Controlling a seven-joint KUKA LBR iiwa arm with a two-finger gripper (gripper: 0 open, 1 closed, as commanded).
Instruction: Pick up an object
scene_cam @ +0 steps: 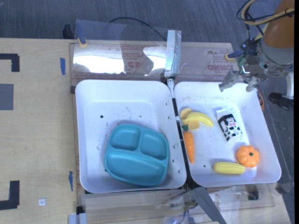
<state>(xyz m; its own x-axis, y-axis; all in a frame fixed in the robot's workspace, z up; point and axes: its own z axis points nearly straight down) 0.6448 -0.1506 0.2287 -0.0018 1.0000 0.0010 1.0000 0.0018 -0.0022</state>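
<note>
A wooden bench point(32, 139) bore two bins. The left bin point(93, 97) held a teal tray point(136, 155); the right bin point(205, 92) held a banana point(198, 119), carrot point(188, 146), card point(230, 125), corn point(228, 168) and pumpkin point(247, 156). The gripper point(238, 80) hovered over the far rim, seemingly spread, gripping nothing.

banana point(198, 119): yellow, curved, lying flat in the right bin point(205, 171) near its left wall, just above the carrot
carrot point(188, 146): orange, lying lengthwise along the left wall, green end pointing up toward the banana
card point(229, 125): small, white with black print, lying flat and slightly tilted, mid-bin
pumpkin point(247, 156): small, orange, sitting upright near the right wall
corn cob point(229, 168): yellow, lying sideways near the front wall, just beside the pumpkin
</note>
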